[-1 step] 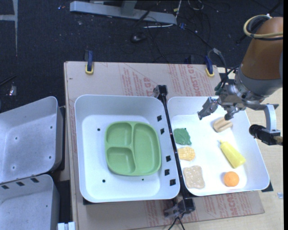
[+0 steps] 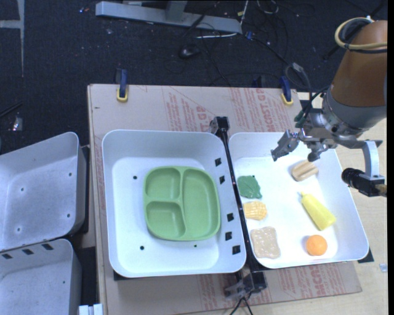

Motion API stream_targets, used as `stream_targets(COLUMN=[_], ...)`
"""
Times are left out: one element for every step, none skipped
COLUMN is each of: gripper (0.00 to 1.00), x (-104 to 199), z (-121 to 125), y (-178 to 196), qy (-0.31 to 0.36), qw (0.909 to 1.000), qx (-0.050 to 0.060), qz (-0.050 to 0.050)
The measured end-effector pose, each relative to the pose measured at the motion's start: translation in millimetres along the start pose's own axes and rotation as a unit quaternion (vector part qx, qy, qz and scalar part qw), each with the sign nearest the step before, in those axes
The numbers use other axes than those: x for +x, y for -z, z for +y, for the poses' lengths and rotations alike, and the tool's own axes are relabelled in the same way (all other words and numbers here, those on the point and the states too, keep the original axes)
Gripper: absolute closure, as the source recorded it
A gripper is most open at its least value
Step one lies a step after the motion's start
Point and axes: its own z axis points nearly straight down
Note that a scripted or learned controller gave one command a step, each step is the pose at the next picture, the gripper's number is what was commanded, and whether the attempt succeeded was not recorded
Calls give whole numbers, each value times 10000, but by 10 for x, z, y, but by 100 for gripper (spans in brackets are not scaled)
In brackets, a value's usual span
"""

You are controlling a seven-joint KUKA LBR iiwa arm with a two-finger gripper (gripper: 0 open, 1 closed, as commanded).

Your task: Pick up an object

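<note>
Table (image 2: 160,107): a brown board with red printed lettering, held by two blue-and-yellow clamps (image 2: 122,85) along its far edge. Dark floor beyond it, strewn with cables (image 2: 203,43) and a grey metal bar (image 2: 166,17).

Landmark: the right bin (image 2: 351,203). Left of it, touching along a black divider, is the left bin (image 2: 117,203), holding a green sectioned tray (image 2: 182,203). Further left, off the board, lie spare white bins (image 2: 37,184).

Inside the right bin: tan bread roll (image 2: 304,170) at the far side, yellow bottle (image 2: 317,210) mid-right, orange ball (image 2: 316,245) near front right, green piece (image 2: 249,186), yellow waffle-like piece (image 2: 255,211) and beige piece (image 2: 265,242) down its left side.

Hand (image 2: 294,147) hovers over the bin's far part, just beside the roll, fingers spread, grasping nothing.
</note>
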Motion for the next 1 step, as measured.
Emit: stream_targets(gripper=[0], x=[-22], z=[-49], y=[-633], qy=[-12], qw=[10000], qx=[31], qz=[2])
